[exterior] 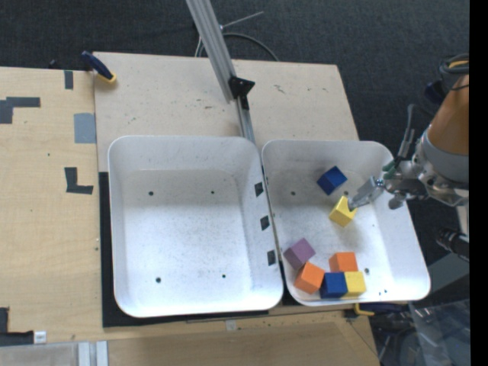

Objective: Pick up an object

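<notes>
Since near-to-far starts at the bottom edge, first comes the cluster at the near wall of the right bin [396, 280]: yellow cube [354, 283], blue cube [334, 284], orange cube [309, 277], a second orange cube [344, 261] just behind, and a purple cube [299, 251] to their left. All are touching or nearly so, packed tight, so a poor pick target.

Next back is the likely target: a tilted yellow cube [341, 212], mid-bin, standing on an edge or corner rather than flat. The gripper [361, 196] sits right at its upper right, fingertips at the cube's top corner. The cube lies down-left of the claw, touching or just beside it. I cannot tell how wide the fingers stand, or whether the cube is between them or merely beside one; too small and foreshortened. My judgement: the grasp is not confirmed. The tilt means the faces are not square to the claw, so a slip is possible.

Farther back, a dark blue cube [332, 180] sits just beyond the yellow one, near it but apart, and could get bumped if the claw swings left. The arm's wrist [446, 170] comes in over the right bin's right rim.

The left bin [122, 227] is beside it, the two sharing a middle edge. Beyond both bins a slanted metal rail [212, 36] crosses the bench, and a small blue-and-yellow clamp [99, 65] lies far left.
</notes>
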You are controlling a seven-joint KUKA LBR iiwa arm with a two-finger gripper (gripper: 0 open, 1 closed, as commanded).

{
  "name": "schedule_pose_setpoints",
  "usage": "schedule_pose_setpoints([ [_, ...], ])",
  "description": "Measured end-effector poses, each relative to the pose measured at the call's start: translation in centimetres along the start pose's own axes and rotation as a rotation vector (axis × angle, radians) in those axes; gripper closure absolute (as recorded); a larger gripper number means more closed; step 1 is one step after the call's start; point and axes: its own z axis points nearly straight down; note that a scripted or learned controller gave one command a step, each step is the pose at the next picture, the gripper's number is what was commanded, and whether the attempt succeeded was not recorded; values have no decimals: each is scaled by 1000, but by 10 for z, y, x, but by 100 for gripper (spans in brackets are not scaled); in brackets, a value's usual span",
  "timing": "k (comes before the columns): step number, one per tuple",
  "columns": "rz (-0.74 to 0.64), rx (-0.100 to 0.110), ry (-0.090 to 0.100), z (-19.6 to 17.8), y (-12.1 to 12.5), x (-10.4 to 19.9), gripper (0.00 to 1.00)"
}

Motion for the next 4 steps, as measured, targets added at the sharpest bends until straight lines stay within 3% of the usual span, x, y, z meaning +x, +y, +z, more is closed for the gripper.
schedule_pose_setpoints([
  [1,0,8,2,124,13,11,0],
  [2,-4,-4,-1,148,82,38,0],
  [3,0,0,0,147,83,43,0],
  [4,-1,2,0,138,82,43,100],
])
